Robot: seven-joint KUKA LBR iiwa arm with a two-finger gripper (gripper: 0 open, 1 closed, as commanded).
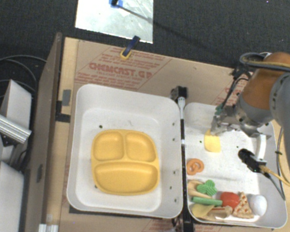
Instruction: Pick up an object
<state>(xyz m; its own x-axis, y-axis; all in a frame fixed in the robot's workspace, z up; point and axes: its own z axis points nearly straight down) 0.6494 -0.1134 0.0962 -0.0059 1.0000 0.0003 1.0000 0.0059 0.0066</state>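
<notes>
The gripper [216, 129] hangs in the far part of the right bin [199, 113], its tip just at the far edge of a yellow block [212, 144]. I cannot tell whether it is open or closed, or whether it touches the block. The block lies flat on the bin floor. Nearer lies an orange ring [194, 166], and along the near wall sit a green toy [208, 188], a red toy [230, 199] and a white egg [257, 203]. The left bin [91, 99] holds a yellow divided tray [125, 161].
</notes>
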